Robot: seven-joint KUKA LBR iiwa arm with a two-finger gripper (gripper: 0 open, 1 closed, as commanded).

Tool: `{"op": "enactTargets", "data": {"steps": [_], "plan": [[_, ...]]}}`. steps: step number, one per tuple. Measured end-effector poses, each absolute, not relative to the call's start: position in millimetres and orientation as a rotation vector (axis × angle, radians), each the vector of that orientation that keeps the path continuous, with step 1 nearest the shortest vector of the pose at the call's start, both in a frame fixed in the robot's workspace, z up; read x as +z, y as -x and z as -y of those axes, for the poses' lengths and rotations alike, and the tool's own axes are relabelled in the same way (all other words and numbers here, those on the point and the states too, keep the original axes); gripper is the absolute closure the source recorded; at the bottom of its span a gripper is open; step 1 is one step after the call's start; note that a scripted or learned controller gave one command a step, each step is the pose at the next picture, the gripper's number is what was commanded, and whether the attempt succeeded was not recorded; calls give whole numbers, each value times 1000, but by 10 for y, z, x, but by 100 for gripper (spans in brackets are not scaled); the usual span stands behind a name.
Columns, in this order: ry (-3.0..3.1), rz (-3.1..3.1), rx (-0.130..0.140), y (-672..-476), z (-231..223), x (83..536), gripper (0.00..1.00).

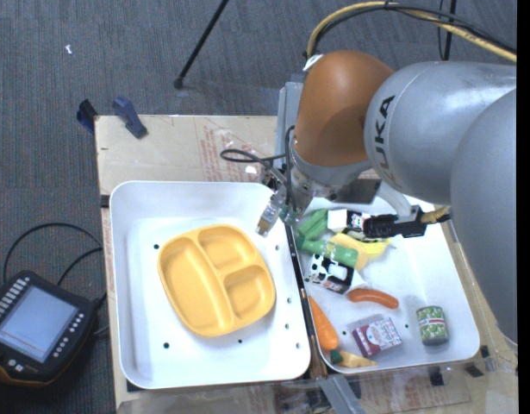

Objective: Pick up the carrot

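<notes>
Camera view: tapered, smooth orange carrot point(324, 323) lies in the right bin; pincer point(270, 217) state unclear.

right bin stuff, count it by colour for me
green: 2, pepper and can
orange: 2, carrot and sausage
yellow: 1, corn
black and white: 1, cow-print carton
red: 1, small box
total: 7

The yellow divided plate point(217, 279) looks like smooth, slightly glossy plastic. Both white bins point(131, 231) appear matt plastic. The arm's grey shell point(454, 136) is satin-smooth; its orange band point(338, 106) shines glossy.
</notes>
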State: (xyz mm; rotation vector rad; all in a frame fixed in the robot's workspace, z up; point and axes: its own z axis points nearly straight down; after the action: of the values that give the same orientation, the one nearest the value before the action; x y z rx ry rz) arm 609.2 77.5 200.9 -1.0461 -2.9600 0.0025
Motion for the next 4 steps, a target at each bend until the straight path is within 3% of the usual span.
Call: {"op": "enactTargets", "data": {"steps": [1, 2, 4], "plan": [[1193, 2926, -19, -5834, -1346, 1093, 100], [292, 3128, -1, -5824, -972, 1869, 100], [298, 3125, -6, -5845, -988, 2038, 100]]}}
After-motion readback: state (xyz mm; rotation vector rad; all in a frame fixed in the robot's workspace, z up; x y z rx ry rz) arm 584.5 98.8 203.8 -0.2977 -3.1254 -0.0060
